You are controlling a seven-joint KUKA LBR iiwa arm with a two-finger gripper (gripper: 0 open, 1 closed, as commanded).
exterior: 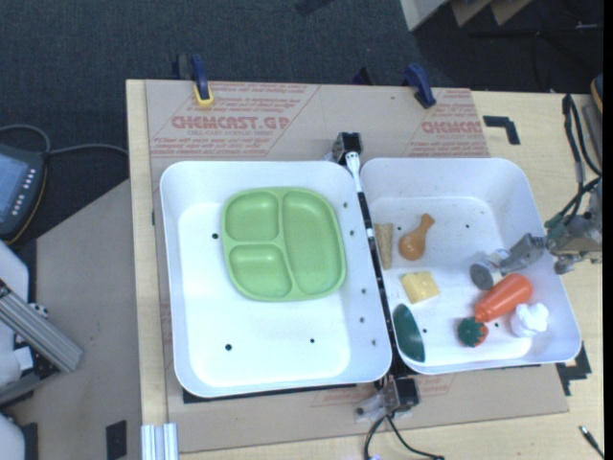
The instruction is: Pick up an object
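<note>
We observe the gripper at the right rim of the right bin, low over the bin's edge, with the arm entering from the right. Whether it is spread or closed we cannot tell; we see nothing held in it. Immediately to its left, reaching toward it, lies a grey metal piece whose rounded end rests on the bin floor. Just below and left of the gripper lies an orange carrot with a white end, tilted; touching the carrot's lower right is a small white object, and at the carrot's lower left sits a small dark green piece. Farther left of the gripper we note a yellow block, and above that a tan drumstick-shaped toy beside a pale tan slab near the bin's left wall. A dark green oval item lies against the lower left wall of the same bin. Well to the gripper's left, the left bin holds a light green divided plate in its upper half. Both bins rest on a board bearing red lettering, held by blue clamps at its far edge.
</note>
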